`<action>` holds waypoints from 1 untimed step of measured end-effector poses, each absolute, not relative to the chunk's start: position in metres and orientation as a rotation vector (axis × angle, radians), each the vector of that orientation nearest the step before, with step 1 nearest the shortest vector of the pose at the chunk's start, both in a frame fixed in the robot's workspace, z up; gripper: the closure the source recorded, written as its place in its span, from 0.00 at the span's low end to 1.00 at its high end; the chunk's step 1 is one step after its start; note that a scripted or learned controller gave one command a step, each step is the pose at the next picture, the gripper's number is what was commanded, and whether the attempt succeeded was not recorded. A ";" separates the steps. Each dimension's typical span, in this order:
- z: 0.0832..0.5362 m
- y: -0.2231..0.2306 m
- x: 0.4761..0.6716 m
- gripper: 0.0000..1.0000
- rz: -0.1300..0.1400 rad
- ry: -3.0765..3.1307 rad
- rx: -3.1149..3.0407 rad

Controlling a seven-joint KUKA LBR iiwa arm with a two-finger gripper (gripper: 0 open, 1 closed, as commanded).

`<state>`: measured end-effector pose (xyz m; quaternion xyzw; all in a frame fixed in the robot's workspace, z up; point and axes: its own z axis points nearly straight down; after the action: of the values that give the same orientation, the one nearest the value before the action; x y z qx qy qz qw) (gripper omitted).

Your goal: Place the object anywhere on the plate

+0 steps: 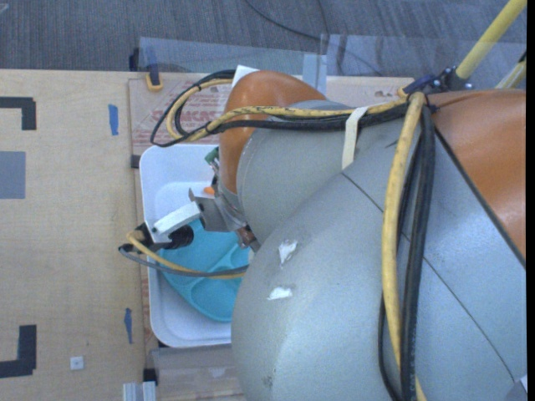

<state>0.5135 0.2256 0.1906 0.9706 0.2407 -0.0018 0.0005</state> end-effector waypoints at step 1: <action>0.199 0.225 0.515 1.00 -0.008 0.754 3.048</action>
<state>0.5146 0.2247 0.1989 0.9707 0.2401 -0.0027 0.0008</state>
